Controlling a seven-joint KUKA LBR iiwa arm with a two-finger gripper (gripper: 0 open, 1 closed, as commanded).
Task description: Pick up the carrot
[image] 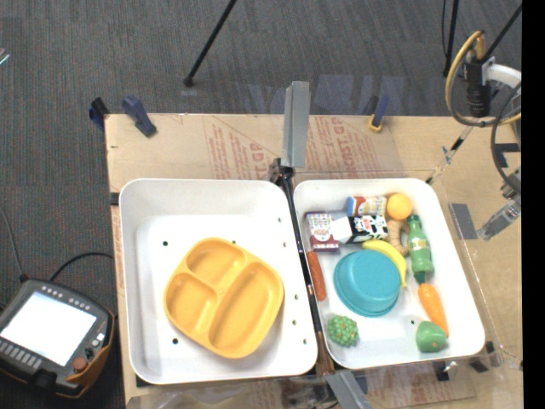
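The carrot (433, 307) is a short orange cone lying near the front right corner of the right bin (464, 267). Its pointed end faces the back, and a green piece (431, 337) sits at its near end. A teal bowl (368, 282) is just to its left, with a green bottle (419, 247) just behind it. The arm's grey end with my gripper (499, 221) hangs at the right edge, outside the bin's right wall and well back from the carrot. Nothing is visibly held.
The right bin also holds a banana (387, 253), an orange fruit (398, 205), small cartons (323, 231), a red sausage (316, 278) and a green bumpy ball (342, 331). A yellow divided plate (224, 296) lies in the left bin (140, 228). Cables (473, 75) hang at the top right.
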